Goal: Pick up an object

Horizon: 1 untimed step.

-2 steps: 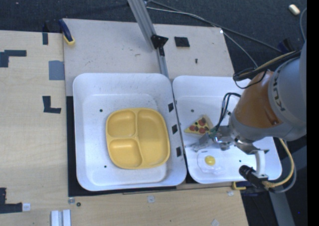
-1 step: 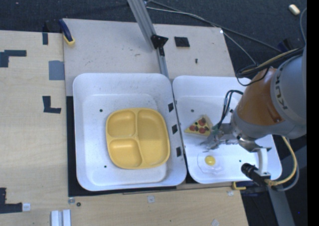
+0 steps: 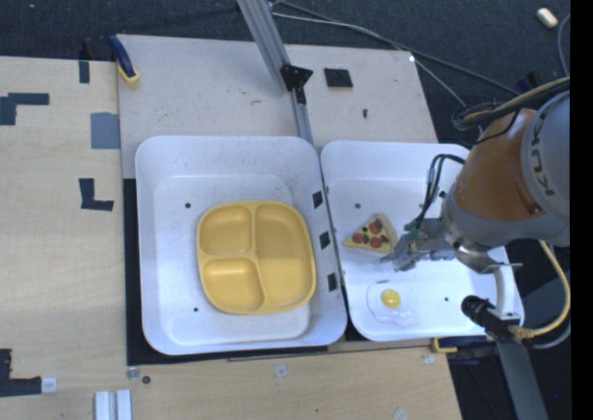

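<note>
Fingers: the gripper point(image 3: 402, 256) sits low in the right bin point(image 3: 352, 168), its dark fingertips pointing toward the pizza slice; whether they are spread or closed cannot be told, since they blur into one dark-grey shape. Nothing is seen between them.
Pizza slice: the toy pizza slice point(image 3: 371, 235) lies flat on the floor of the right bin, just beside the fingertips on their left; whether they touch its lower right corner cannot be told. Its yellow crust edge faces the divider between the bins, and red and green toppings dot its face.
Fried egg: a toy fried egg point(image 3: 390, 300), white with a yellow yolk, lies below the pizza slice and below the gripper, near the bin's front wall, apart from both.
Wrist and arm: right of the pizza slice, the grey wrist widens into the orange band point(image 3: 496, 172) and the grey arm body; black cables loop above the gripper.
Left bin: left of the pizza slice, across the divider, the left bin point(image 3: 157, 223) holds a yellow divided plate point(image 3: 256, 257) with three compartments, lying flat near its middle.
Bench: the bins rest on a pale wooden bench point(image 3: 56, 223) bearing dark tape marks; a metal post point(image 3: 269, 33) rises behind the bins, above and left of the pizza slice.
</note>
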Each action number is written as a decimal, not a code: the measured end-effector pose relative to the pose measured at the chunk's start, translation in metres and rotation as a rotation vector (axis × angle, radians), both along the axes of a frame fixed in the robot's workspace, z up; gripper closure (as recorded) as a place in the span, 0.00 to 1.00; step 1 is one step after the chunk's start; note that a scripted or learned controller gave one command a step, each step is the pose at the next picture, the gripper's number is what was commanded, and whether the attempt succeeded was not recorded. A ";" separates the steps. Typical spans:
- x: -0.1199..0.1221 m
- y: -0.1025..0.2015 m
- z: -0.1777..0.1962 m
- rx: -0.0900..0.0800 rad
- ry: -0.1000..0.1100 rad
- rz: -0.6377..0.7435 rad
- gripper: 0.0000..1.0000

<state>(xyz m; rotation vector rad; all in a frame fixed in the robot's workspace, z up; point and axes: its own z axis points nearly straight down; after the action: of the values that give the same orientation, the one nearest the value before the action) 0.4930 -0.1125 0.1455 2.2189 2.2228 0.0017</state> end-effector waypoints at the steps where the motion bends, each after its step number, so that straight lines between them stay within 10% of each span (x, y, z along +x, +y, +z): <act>1: 0.002 0.010 0.057 -0.001 -0.002 0.001 1.00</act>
<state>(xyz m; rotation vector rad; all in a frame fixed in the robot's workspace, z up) 0.4954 -0.1028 0.2024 2.2168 2.2225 0.0030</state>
